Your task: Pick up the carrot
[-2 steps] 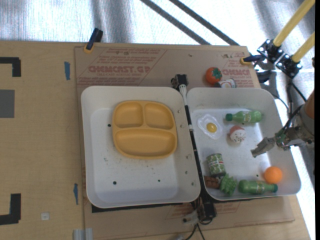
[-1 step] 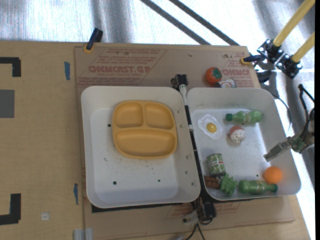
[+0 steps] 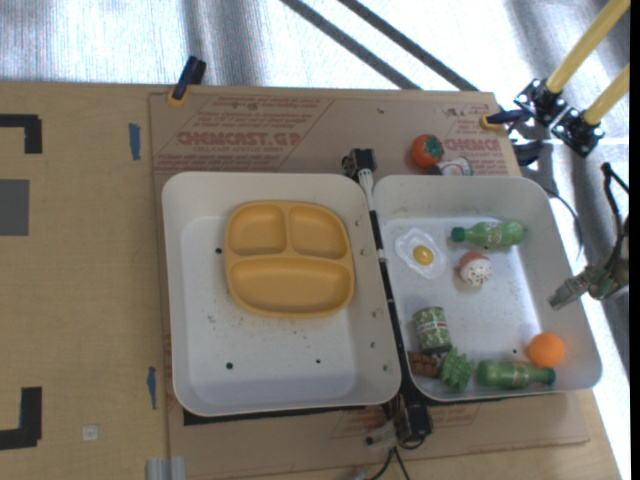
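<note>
**Carrot at the near edge of the right bin, gripper off at the bin's far side**

The carrot lies at about 7 o'clock in the right bin, close to the bin's lower-left corner. It appears as a small, dull orange-brown stub with a leafy green top pointing toward 3 o'clock. At this size its outline is poor, so this reading is likely rather than certain. A green can stands just beside it at 12 o'clock. A green bottle lies on its side at 3 o'clock from the carrot, just past the leafy top. An orange sits near that bottle's cap end.

Farther up the bin are a fried egg, a red and white piece and a second green bottle.

The gripper hangs at the bin's 3 o'clock rim, well apart from the carrot. Nothing is visibly in it, and I cannot tell whether it is open or closed.

The left bin holds a yellow divided plate in its upper half. A toy tomato rests on the cardboard at 12 o'clock, outside the right bin.
</note>
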